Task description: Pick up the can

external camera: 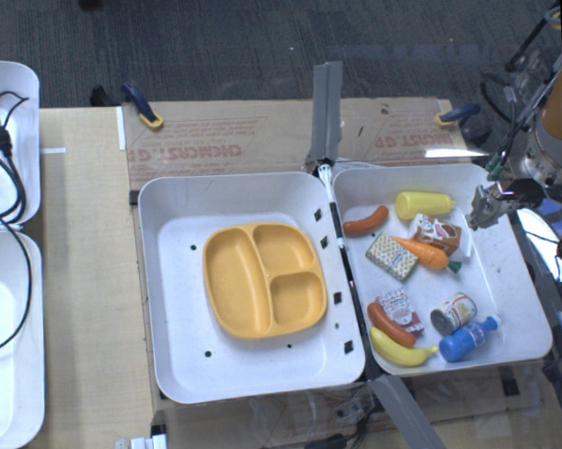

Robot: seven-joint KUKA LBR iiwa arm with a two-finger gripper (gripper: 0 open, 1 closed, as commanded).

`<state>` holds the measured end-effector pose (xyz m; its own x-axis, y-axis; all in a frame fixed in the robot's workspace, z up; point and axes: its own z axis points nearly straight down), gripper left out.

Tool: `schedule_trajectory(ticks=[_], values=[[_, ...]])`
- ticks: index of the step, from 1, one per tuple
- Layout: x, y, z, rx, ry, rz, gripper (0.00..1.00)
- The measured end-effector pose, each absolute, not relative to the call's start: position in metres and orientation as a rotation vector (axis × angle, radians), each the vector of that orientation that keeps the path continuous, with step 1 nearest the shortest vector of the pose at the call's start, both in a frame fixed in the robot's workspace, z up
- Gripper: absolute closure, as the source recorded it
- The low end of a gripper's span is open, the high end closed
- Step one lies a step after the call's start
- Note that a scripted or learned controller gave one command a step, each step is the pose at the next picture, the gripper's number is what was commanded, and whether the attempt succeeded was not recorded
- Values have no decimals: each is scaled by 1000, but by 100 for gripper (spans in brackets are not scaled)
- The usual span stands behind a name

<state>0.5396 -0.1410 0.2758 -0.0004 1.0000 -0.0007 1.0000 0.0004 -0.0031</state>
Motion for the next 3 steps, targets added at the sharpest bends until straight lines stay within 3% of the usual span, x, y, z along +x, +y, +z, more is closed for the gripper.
schedule_trajectory(ticks=[1,2,3], values=[[491,-157,113,-1995,-2423,2,0],[525,-220,91,-1966,-2449,1,0],[477,-194,91,-2326,-2107,2,0]])
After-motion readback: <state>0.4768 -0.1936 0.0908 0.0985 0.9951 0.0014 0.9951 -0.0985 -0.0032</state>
